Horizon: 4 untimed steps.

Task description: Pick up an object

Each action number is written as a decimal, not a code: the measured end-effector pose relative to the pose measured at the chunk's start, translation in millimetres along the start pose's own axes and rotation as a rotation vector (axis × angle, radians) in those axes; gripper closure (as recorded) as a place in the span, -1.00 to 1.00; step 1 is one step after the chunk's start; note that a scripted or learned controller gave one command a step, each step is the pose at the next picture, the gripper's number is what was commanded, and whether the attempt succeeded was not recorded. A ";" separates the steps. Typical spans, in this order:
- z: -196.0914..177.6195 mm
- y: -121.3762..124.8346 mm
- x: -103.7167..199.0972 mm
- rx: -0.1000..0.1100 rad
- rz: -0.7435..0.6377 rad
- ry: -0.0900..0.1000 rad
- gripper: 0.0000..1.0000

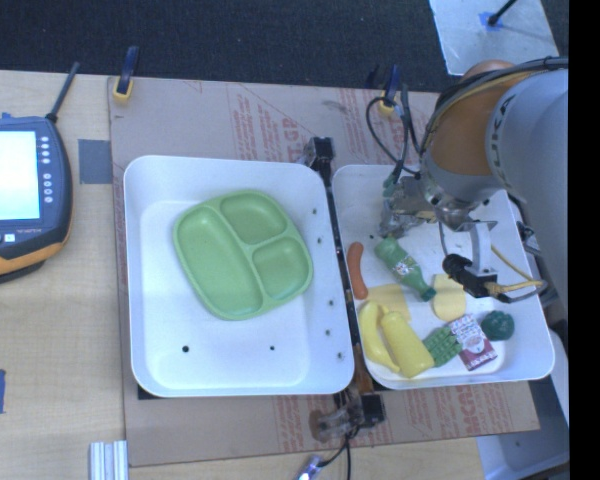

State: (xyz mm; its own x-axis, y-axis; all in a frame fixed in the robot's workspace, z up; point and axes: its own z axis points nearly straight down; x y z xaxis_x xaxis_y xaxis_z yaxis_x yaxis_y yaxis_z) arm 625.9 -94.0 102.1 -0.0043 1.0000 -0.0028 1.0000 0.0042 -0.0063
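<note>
Approach step: tool, finger state indiscernible, poised over right bin just above green bottle lying among toys. Next: descent and closure on bottle.

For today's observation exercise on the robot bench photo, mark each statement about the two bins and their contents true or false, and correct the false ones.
1. The green divided plate lies in the left bin. True.
2. The plate has two compartments. False: it has three.
3. The green bottle lies in the right bin. True.
4. The orange sausage lies in the middle of the plate. False: it lies in the right bin, along its left wall.
5. The yellow bottle lies near the right bin's front edge. True.
6. The gripper hangs over the left bin. False: it is over the right bin's rear part, above the green bottle.
</note>
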 end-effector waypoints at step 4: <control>-89.1 -32.0 54.4 -0.003 0.001 0.000 -1.00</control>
State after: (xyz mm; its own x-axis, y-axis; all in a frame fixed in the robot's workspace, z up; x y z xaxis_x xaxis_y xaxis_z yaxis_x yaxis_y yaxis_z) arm 594.2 -39.5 191.3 -0.0038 1.0000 -0.0030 1.0000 0.0037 -0.0037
